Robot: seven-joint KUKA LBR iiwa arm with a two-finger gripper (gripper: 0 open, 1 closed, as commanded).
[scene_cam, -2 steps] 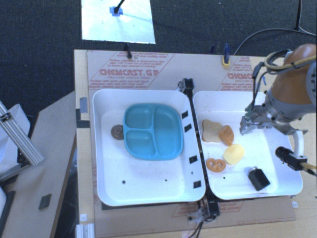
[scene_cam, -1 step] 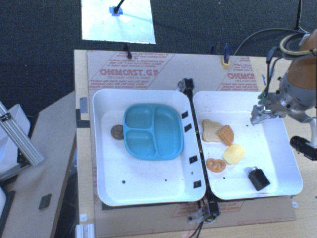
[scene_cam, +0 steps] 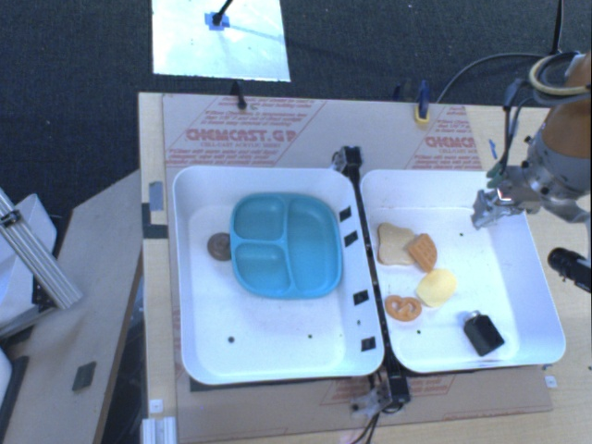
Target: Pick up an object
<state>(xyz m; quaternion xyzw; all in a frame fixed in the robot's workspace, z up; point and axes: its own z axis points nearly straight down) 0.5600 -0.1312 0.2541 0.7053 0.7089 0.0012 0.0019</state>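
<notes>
The right bin (scene_cam: 518, 248) holds a beige toast slice (scene_cam: 395, 244), an orange ridged piece (scene_cam: 424, 252), a yellow lemon-like lump (scene_cam: 437, 288), a small pretzel (scene_cam: 403, 308) and a black block (scene_cam: 483, 333). My gripper (scene_cam: 487, 209) hangs above the bin's back right part, well to the right of the toast and apart from all the objects. Nothing shows between its fingertips.
The left bin (scene_cam: 199, 248) bears a blue divided plate (scene_cam: 283, 245) with a small brown disc (scene_cam: 219, 246) beside its left edge. A black clip strip (scene_cam: 356, 239) runs between the bins. Cables (scene_cam: 481, 67) arc behind the arm.
</notes>
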